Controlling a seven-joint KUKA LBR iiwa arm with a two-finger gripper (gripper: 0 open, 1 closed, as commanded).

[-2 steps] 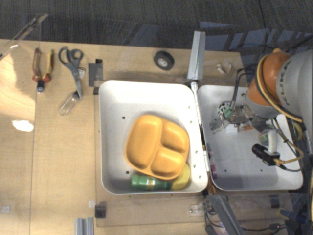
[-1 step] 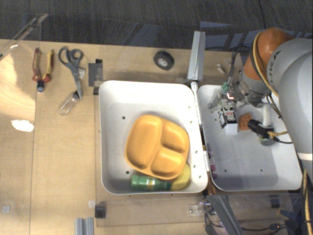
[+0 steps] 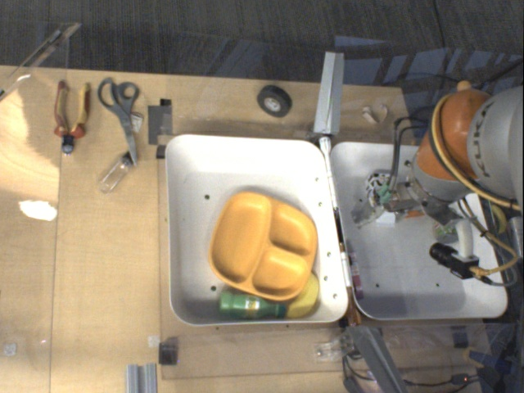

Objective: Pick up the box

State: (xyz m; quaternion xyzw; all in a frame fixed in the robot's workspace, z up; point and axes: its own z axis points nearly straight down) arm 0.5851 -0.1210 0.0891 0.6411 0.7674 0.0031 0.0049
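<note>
Reaching in from the right, the arm [image 3: 483,150] hangs its jaws over the right bin [image 3: 409,289], their state unclear.

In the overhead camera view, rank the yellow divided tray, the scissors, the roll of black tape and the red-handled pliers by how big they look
1. yellow divided tray, in the left bin, clearly largest
2. scissors
3. red-handled pliers
4. roll of black tape, smallest
The last two look close in size; the pliers are longer.

The grey arm [image 3: 491,137] with its orange band reaches in from the right, gripper [image 3: 378,201] pointing left.
</note>
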